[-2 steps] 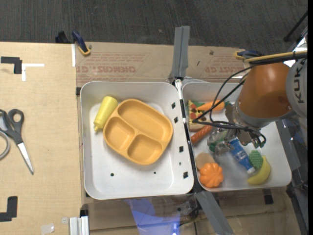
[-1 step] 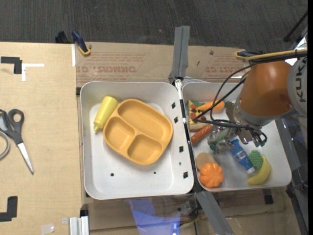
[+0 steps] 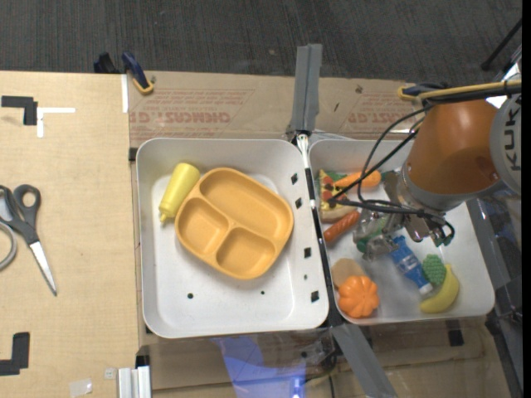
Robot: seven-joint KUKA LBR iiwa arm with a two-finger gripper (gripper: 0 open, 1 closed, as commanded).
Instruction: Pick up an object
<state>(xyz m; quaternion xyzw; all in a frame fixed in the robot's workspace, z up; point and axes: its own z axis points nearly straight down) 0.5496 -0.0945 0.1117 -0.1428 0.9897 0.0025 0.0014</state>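
A: How far along is the pick?

B: Not done, I'd judge. The hand (image 3: 373, 237) hangs low in the right bin (image 3: 474, 307), at the right of the frame, among the toys. Nothing shows lifted, and whether its fingers are apart or together I cannot tell.

A: What could it take?

B: Just beside it lie one blue bottle (image 3: 409, 263), one sausage (image 3: 341, 225) and one carrot (image 3: 362, 180); nearer the lower edge sit one orange pumpkin (image 3: 358, 296), one banana (image 3: 442, 293) and one small green piece (image 3: 434, 269).

A: And the left bin (image 3: 224, 313)?

B: One yellow divided plate (image 3: 235, 221), with one yellow bottle (image 3: 177, 189) touching its upper left edge. On the bench (image 3: 66, 189) at far left, one pair of scissors (image 3: 31, 232).
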